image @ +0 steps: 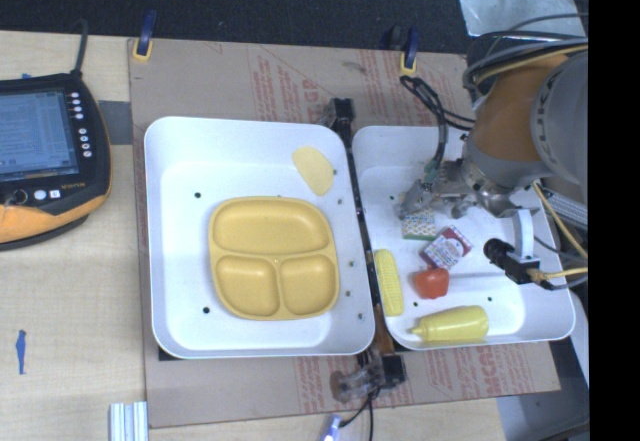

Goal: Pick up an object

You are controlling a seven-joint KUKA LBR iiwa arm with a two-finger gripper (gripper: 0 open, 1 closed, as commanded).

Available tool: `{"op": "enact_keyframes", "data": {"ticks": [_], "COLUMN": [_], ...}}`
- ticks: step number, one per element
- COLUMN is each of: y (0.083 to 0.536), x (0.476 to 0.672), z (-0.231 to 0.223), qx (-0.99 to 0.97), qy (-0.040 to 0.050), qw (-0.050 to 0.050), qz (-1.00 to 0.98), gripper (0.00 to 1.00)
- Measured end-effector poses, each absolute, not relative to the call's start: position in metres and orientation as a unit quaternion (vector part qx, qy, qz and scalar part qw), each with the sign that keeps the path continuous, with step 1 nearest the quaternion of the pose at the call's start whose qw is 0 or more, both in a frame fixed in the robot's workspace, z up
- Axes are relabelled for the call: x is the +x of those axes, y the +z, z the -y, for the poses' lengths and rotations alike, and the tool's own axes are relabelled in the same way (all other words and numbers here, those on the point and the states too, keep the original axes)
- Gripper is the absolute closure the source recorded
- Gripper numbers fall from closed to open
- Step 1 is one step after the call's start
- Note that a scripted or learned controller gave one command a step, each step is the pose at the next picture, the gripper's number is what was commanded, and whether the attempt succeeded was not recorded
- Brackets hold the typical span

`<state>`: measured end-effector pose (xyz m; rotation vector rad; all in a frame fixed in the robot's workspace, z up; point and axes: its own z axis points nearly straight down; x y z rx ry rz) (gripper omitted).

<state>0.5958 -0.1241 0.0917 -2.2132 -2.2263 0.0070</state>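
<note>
My gripper (420, 201) hangs low in the right bin (560, 324), near its upper left part, reaching in from the grey and orange arm (520, 119). Right under it lies a small green and white packet (420, 226). A red and white packet (446, 248) sits just to the lower right of that. Below it are a red tomato (432, 282) and a yellow mustard bottle (448, 325) along the bin's front. A yellow corn cob (388, 281) lies against the bin's left wall.
The left bin (170, 229) holds a yellow divided plate (272, 255) and a pale yellow flat piece (313, 169) at its upper right. A tablet pendant (45, 154) rests on the bench at far left. Cables (430, 99) trail behind the right bin.
</note>
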Motion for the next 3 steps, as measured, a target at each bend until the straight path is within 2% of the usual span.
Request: {"op": "enact_keyframes", "data": {"ticks": [1, 2, 3], "y": [0.092, 0.092, 0.102], "x": [0.644, 0.599, 0.599], "z": [0.115, 0.118, 0.119], "qx": [-0.706, -0.705, -0.704], "qy": [0.0011, 0.0022, 0.0032], "qw": [0.002, 0.001, 0.002], "qz": [0.709, 0.709, 0.71], "gripper": [0.0, 0.0, 1.0]}}
